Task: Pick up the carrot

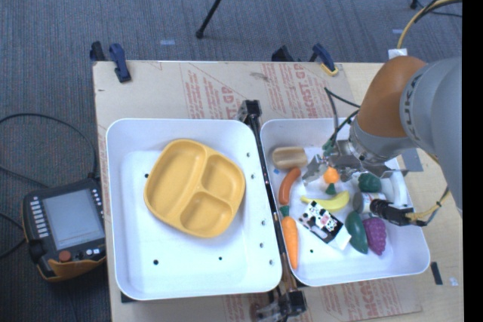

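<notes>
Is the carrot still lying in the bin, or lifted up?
Lying in the bin. The carrot rests flat by the right bin's left wall, apart from the gripper.

Carrot (290,240) in my right bin (419,256), untouched.
I see it lying flat along the bin's left wall, orange, green top end pointing away from me, tip toward the near edge.

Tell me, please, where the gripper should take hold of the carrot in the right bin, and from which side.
Probably the carrot at its middle, from above, fingers closing across its width. It lies flat and lengthwise against the right bin's left wall, green top away from the camera, so a sideways approach looks blocked.
</notes>
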Robot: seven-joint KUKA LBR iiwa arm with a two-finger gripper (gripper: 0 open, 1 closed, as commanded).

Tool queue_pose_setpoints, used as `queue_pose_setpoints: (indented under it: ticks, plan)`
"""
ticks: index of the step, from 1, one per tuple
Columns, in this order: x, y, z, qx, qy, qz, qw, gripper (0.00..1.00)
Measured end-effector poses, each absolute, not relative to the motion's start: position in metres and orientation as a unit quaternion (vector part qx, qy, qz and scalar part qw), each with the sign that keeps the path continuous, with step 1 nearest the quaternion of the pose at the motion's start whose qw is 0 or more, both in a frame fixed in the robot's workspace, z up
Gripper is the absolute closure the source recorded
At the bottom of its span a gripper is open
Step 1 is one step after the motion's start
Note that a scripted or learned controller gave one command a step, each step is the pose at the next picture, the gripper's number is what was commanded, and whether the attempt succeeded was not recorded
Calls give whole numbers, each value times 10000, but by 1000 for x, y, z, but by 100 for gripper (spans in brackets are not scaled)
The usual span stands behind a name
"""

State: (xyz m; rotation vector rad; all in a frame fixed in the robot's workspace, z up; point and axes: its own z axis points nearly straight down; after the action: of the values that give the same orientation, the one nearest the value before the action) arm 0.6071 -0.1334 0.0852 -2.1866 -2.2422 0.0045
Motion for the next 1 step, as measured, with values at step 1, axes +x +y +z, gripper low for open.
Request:
queue_pose_setpoints:
  ticks: [1]
  plan:
    - [607,-134,95,-6991,-7150,22,71,100]
